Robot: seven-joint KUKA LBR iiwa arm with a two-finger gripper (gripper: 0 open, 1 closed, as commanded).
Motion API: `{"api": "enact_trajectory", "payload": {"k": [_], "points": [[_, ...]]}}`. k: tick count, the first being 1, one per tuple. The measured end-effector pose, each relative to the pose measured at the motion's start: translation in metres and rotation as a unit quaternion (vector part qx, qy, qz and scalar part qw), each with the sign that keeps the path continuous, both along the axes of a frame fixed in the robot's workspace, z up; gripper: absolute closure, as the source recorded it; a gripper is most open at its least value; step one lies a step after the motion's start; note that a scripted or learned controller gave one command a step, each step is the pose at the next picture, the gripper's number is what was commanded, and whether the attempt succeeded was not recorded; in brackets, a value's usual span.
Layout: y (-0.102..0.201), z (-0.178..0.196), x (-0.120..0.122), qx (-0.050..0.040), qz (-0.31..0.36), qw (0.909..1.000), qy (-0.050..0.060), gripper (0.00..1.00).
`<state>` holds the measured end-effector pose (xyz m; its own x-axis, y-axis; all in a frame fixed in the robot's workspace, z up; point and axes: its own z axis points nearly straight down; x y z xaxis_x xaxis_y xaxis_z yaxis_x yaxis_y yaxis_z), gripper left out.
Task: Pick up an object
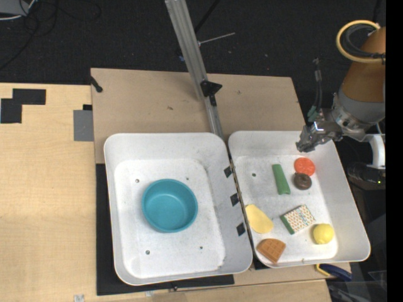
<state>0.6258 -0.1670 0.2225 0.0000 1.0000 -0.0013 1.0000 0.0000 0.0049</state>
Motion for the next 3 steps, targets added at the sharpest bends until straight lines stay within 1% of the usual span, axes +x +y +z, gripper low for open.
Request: {"api": "enact_trajectory", "payload": {"k": [1,2,3], "points": [[0.000,0.045,0.001,0.0002,0.000,1.0000,0.001,1.00],[0.053,0.040,-0.009,0.0011,0.002,1.0000,0.002,1.00],[0.103,0.025,-0.003,0.0011,0.002,1.0000,0.003,1.00]]}}
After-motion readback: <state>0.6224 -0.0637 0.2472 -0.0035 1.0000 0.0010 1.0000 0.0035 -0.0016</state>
